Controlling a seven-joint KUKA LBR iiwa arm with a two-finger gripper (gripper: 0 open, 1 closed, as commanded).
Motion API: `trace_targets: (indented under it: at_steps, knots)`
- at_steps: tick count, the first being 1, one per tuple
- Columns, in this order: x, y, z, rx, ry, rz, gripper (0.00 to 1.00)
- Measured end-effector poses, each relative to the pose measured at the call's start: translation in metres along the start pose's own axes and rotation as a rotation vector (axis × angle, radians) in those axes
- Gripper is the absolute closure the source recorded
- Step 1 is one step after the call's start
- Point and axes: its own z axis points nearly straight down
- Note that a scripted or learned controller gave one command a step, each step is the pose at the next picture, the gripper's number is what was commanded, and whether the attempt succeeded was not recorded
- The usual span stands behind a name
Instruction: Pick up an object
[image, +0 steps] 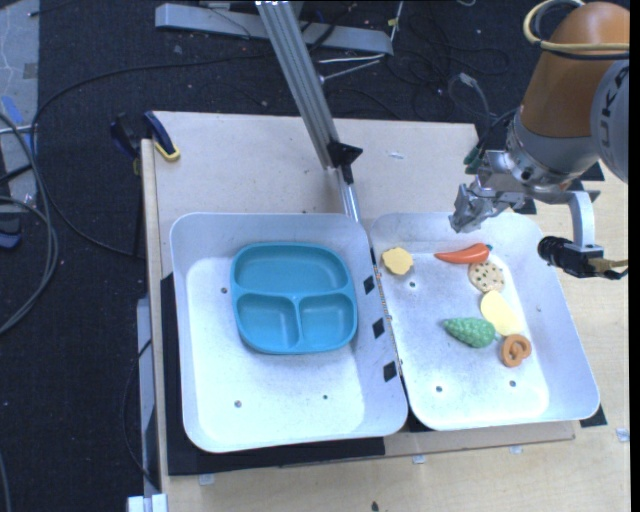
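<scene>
The bench (250, 150) is carrying two white bins. The left bin (200, 390) is holding a blue divided tray (295, 298), its three compartments bare. The right bin (560, 380) is holding six small toy foods: a green leafy piece (470, 331), an orange carrot (463, 254), a pale yellow piece (500, 312), a yellow round piece (397, 261), a brown cookie (487, 276) and a small pretzel (516, 349).

The gripper (470, 212) is hovering just above the carrot at the bin's far edge; its opening cannot be judged. The carrot is probably light, stiff and smooth, so gripping across its thick middle is advisable.
</scene>
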Motion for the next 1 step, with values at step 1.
trace_targets:
  at_steps: [1]
  knots:
    - [0.0507, -0.0062, -0.001, 0.002, 0.0, 0.0, 1.0]
